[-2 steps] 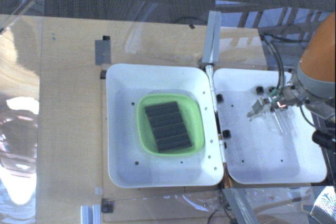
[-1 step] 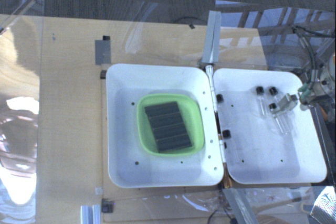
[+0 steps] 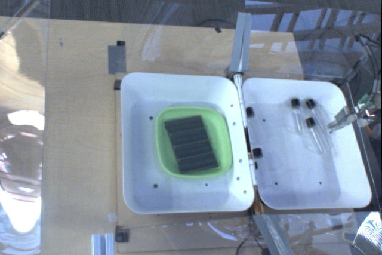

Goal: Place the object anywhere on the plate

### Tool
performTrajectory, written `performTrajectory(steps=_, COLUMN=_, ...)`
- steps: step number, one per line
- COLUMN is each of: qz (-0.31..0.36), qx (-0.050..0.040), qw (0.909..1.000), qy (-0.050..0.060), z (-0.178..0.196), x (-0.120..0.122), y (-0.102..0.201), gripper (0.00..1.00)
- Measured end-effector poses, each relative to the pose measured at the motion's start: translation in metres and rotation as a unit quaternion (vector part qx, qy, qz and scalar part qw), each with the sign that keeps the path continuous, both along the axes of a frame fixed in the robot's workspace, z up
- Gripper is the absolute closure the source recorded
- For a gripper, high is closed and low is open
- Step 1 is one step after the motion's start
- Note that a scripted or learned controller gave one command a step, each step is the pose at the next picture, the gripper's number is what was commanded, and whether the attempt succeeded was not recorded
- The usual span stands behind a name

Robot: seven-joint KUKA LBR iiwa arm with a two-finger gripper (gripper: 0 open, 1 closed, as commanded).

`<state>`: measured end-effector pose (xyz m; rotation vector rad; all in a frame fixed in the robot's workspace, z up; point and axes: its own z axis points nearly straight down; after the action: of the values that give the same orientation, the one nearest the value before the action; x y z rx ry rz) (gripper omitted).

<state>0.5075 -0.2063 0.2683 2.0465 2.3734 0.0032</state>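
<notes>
In the left shallow white bin [image 3: 137, 188] on the light wooden desk [image 3: 77, 146], a dark grey, ribbed rectangular block [image 3: 191, 144] lies flat in the middle of a lime-green, rounded square plate [image 3: 164, 152]. The block carries 4 or 5 raised bars running across it and sits slightly turned against the plate's edges, well inside the rim. The right shallow white bin [image 3: 352, 188] holds 3 clear tubes with black caps [image 3: 310, 122], lying close together. The claw [image 3: 347, 119] hangs just at this bin's right edge, near the tubes; whether it is apart or together I cannot tell.
</notes>
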Motion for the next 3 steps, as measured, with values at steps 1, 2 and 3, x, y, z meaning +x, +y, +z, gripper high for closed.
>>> performTrajectory(steps=1, qz=-0.057, qx=-0.0001, qw=0.9984, qy=-0.003, z=0.119, x=-0.018, y=0.001, gripper=0.0)
performTrajectory(steps=2, qz=0.035, qx=-0.0017, qw=0.9994, qy=-0.003, z=0.169, x=-0.019, y=0.001, gripper=0.0)
performTrajectory(steps=3, qz=-0.051, qx=0.0003, qw=0.9987, qy=-0.001, z=0.168, x=-0.019, y=0.03, gripper=0.0)
